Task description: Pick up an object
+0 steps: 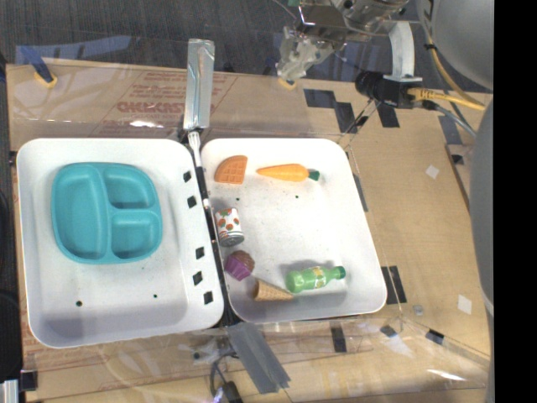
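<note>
Objects for picking lie in the right bin (361, 242), well apart from the gripper (295, 57), which hangs high at the top of the view, beyond the bin's far rim and over the brown surface (419, 217). Nothing sits between its pale, translucent-looking fingers (289, 64); how far they are parted cannot be told from this angle.

Along the far side of the right bin rest a waffle-patterned orange biscuit (231, 170) and, just beside it, a smooth orange carrot (286, 173) with a green stub pointing right. Against the left wall stands a small printed can (228, 225), with a purple ribbed cupcake shape (239, 264) near it. Toward the near rim a tan cone (271, 290) touches a green bottle (313, 278) lying on its side, cap to the right.

The middle and right side of this bin are bare speckled white, giving open room around the carrot and bottle; the can and biscuit crowd the wall shared with the left bin (33, 250). That bin holds a teal divided tray (106, 211) with three rounded compartments. A silvery strip of tape (199, 82) runs up from the joint between the bins.
</note>
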Robot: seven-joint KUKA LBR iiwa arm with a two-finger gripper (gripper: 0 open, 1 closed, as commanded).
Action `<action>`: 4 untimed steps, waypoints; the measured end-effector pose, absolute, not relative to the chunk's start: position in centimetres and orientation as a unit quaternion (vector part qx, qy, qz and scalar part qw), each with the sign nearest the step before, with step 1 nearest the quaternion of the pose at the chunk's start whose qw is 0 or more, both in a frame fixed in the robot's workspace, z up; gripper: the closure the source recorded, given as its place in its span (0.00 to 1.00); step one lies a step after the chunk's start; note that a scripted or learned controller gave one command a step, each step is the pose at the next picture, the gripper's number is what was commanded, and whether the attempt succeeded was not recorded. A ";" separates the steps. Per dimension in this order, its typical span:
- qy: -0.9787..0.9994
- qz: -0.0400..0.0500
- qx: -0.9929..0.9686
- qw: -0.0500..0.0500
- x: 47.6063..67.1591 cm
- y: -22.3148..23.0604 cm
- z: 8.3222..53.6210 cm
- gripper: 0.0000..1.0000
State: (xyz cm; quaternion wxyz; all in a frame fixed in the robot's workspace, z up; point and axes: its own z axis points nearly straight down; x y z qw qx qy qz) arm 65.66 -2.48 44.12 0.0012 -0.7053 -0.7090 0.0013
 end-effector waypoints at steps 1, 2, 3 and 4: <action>-0.709 0.002 -0.705 0.001 65.7 -5.5 42.4 1.00; -0.711 0.000 -0.703 0.001 62.7 1.7 44.3 1.00; -0.713 0.005 -0.701 0.003 61.1 12.9 36.1 1.00; -0.711 -0.002 -0.703 -0.001 56.8 16.7 44.6 1.00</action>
